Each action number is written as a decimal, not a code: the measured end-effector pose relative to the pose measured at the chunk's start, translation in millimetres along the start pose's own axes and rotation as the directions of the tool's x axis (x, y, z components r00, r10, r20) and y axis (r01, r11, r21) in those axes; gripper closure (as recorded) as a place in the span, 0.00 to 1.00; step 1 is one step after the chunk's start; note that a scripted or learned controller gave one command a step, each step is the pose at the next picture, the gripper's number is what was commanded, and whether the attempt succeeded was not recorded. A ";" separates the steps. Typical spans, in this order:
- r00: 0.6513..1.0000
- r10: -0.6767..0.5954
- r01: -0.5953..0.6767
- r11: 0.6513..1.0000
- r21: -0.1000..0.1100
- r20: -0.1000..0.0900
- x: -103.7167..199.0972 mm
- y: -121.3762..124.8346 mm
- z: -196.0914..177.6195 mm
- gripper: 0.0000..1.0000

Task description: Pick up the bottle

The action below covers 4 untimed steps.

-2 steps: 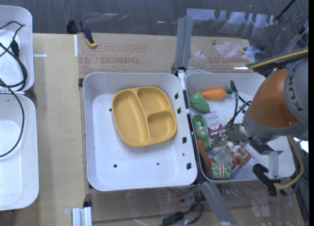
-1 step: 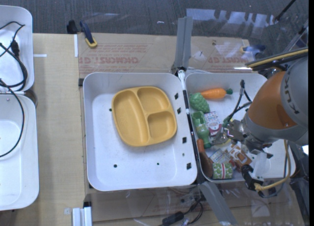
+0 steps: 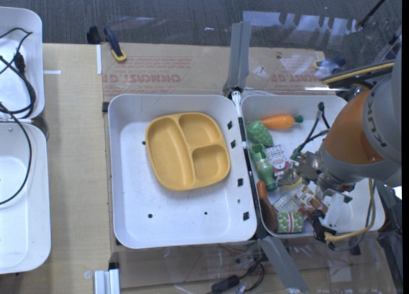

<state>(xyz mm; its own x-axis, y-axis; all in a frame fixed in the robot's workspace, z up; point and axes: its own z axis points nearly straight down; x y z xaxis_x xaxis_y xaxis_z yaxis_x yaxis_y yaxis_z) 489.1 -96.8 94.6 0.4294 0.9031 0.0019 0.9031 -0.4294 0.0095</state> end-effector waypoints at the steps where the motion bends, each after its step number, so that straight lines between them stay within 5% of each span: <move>1: 0.942 0.337 -0.337 0.942 0.011 0.009 8.6 29.6 4.3 0.00; 2: 0.943 0.333 -0.333 0.943 0.015 0.013 8.1 28.8 -3.7 1.00; 3: 0.773 0.635 -0.635 0.773 0.008 0.012 6.6 39.3 4.3 1.00; 4: 0.904 0.428 -0.428 0.904 0.010 0.010 34.8 24.4 -95.7 1.00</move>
